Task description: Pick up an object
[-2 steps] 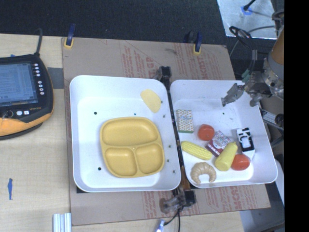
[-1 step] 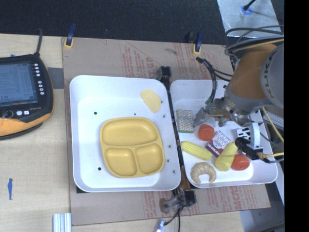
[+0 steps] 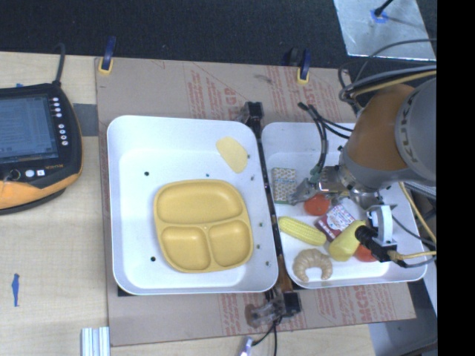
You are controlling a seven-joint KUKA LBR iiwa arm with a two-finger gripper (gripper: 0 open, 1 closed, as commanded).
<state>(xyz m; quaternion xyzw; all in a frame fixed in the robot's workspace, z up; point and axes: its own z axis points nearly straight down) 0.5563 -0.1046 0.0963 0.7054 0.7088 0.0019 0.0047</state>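
At the far left a tablet controller (image 3: 33,143) lies on the bench, well apart from the work. Next comes the left bin (image 3: 133,265), which holds a yellow divided plate (image 3: 202,225) in its middle and a pale yellow chip-like piece (image 3: 232,154) near its upper right corner; both sit flat and apart, probably dropped there as sorted items. The right bin (image 3: 286,136) carries the cluttered pile the task draws from: a small patterned packet (image 3: 283,184) by the divider, a corn cob (image 3: 300,231), a croissant (image 3: 313,264) near the front wall, a red tomato-like piece (image 3: 318,204), a red-and-white packet (image 3: 340,217) and a yellow block (image 3: 343,243), several touching. The gripper (image 3: 334,188) hangs low over this heap, under the arm's bulk, which hides it, so I cannot tell its state or whether anything is held. Crowding here could spoil a clean grasp.
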